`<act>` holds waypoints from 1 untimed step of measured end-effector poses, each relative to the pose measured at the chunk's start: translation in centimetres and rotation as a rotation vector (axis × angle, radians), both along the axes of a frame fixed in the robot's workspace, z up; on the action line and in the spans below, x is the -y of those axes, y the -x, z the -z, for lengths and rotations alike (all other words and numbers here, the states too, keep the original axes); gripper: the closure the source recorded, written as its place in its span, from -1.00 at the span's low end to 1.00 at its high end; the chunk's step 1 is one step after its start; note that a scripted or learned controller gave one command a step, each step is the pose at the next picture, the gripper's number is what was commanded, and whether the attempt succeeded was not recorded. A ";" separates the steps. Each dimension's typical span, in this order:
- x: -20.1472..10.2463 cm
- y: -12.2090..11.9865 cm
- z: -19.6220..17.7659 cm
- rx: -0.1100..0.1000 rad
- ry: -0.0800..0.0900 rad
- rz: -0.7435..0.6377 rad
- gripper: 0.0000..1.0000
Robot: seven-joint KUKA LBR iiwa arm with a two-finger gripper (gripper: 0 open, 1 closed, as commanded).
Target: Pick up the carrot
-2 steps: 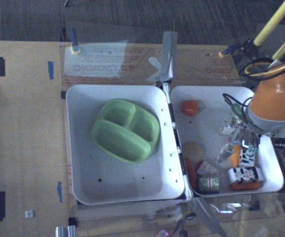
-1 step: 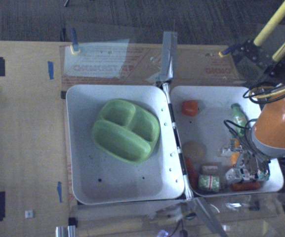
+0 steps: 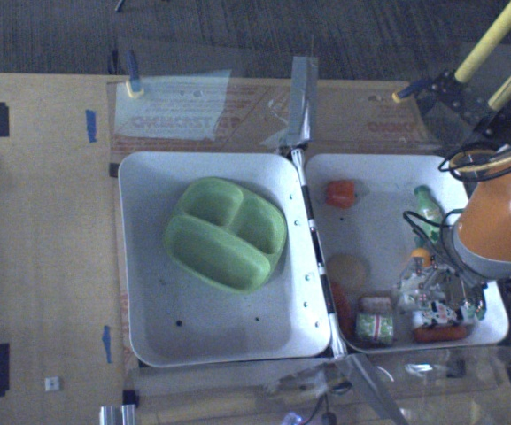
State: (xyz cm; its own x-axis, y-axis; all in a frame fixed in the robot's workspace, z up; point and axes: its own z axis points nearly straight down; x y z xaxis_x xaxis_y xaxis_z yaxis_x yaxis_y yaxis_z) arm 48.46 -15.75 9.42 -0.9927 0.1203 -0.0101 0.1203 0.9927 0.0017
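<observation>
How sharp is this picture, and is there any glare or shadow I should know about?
Camera view: soft and slightly blurred overall, so small items in the right bin are hard to read; the gripper area is a cluttered smear. Pale sheen on the clear sheet behind the bins. The green tray casts a faint shadow in the left bin.

The gripper [image 3: 437, 301] hangs low in the right bin [image 3: 375, 237], with a can [image 3: 375, 319] just to its left and a bottle [image 3: 428, 205] behind it. Farther left and behind lies a small block [image 3: 341, 193]; well to its left, the left bin [image 3: 149, 264] holds a divided plate [image 3: 226, 234]
</observation>
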 end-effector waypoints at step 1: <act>-7.3 -2.5 -10.7 -0.012 -0.002 0.140 1.00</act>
State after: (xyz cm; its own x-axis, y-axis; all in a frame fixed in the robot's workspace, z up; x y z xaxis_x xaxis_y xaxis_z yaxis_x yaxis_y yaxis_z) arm 51.01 -8.43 20.14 -0.9663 0.2575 0.0020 0.2575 0.9663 0.0011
